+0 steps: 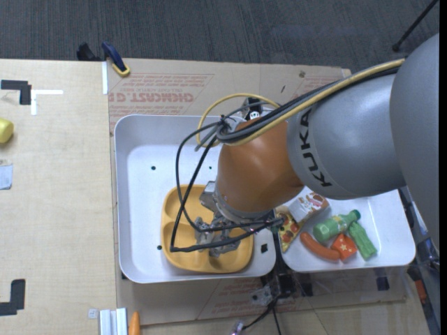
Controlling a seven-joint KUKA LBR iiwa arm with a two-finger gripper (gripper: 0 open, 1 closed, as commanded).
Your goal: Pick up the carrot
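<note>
Arm [349,131]: grey, comes in from the right, orange band above the wrist, black and yellow cables looped over it; covers much of both bins.
Tool [218,239]: low over the left bin [136,187], above the yellow tray; the wrist hides most of it, so whether it is spread or pressed together I cannot tell. Nothing seen between its tips.
Yellow tray [178,215]: divided dish, lies in the near half of the left bin, partly under the wrist and cables.
Carrot [320,248]: orange-red, lies in the right bin [391,250] near its front edge, well apart from the tool, touching the cluster of items beside it.
Green bottle [336,225]: on its side just behind the carrot.
Green vegetable [362,240]: at the right end of the cluster, next to a small red-orange piece [343,245].
Packet [307,206]: red and white, beside the wrist at the left end of the right bin.
Counter [56,208]: pale wood to the left; a yellow object [5,130] sits at its far left edge.
Cardboard [160,93]: printed sheet under the bins.
</note>
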